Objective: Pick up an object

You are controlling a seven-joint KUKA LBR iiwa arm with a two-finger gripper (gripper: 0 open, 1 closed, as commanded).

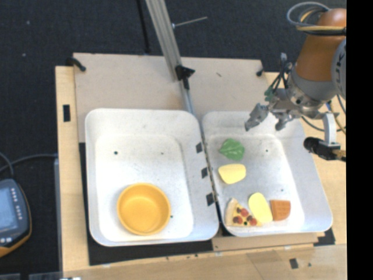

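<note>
Gripper (269, 116) hovers over the far edge of the right bin (303, 174), fingers spread, nothing between them. Nearest target: green leaf-shaped piece (232, 149), left-centre of that bin. Likely light, thin, soft plastic; probably best pinched across its narrow width, from above.

A yellow-orange bowl (143, 208) sits in a white, dark-speckled bin (102, 127). The other white bin (309, 185) holds a green leaf (232, 150), pale yellow pieces (232, 173) and an orange-brown block (280, 209).
</note>
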